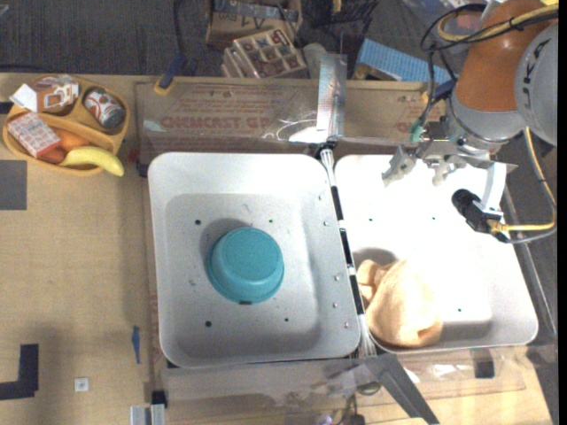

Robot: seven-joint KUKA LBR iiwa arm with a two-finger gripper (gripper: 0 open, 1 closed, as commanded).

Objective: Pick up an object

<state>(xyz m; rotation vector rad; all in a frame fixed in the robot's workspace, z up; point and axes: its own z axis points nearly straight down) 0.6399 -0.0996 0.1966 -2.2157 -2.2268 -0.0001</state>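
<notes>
1. In the camera view, two shallow white bins sit side by side in the middle of the frame: the left bin [177,193] and the right bin [496,282].
2. A teal bowl [246,265] lies upside down near the centre of the left bin, apart from its walls.
3. A crumpled tan cloth [399,304] lies in the lower left corner of the right bin, against the wall next to the left bin.
4. The grey arm [505,69], with its orange band, enters from the upper right of the frame.
5. The gripper [416,162] hangs over the upper part of the right bin, well apart from the cloth and the bowl. Its fingers [394,168] stand spread wide with nothing between them.
6. In the upper left of the frame, a yellow tray [18,135] on the bench holds a banana [93,158] and some small packets.
7. A long cardboard box [230,118] lies along the far edge of the bins.
</notes>
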